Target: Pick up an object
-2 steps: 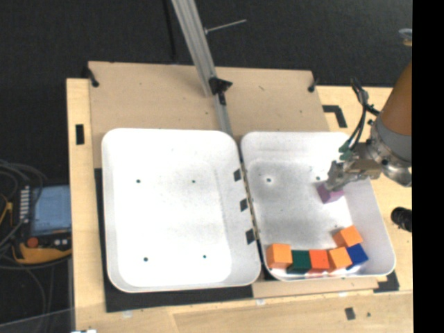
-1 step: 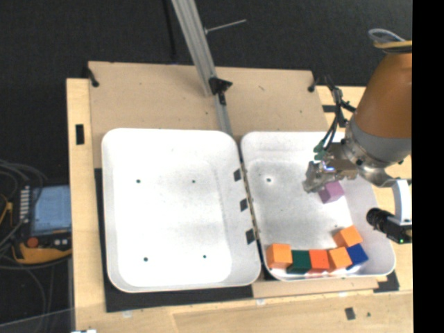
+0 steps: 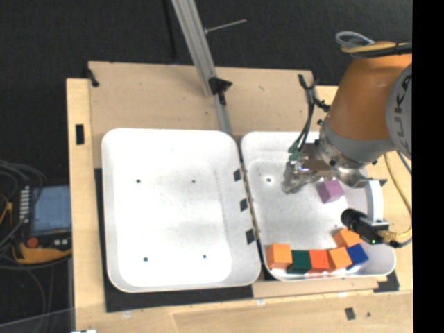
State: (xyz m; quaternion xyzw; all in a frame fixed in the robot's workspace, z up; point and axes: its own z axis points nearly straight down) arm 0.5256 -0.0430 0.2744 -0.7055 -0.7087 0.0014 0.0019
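My gripper point(image 3: 297, 180) hangs over the upper middle of the right bin point(image 3: 272, 151), under the orange-banded wrist. A purple block point(image 3: 329, 189) lies just right of it on the bin floor, partly covered by the arm. Along the bin's front wall sit several blocks: an orange one point(image 3: 279, 254), a green one point(image 3: 300, 261), a second orange one point(image 3: 319, 259), a third orange one point(image 3: 339, 257), a blue one point(image 3: 356, 253) and one more orange one point(image 3: 345, 238). I see nothing between the fingers.
The left bin point(image 3: 173, 207) lies beside the right one, with black clips point(image 3: 244, 203) along the shared edge. A slanted metal rail point(image 3: 198, 44) rises behind the bins. Cables and a black connector point(image 3: 361, 225) hang from the arm at the right.
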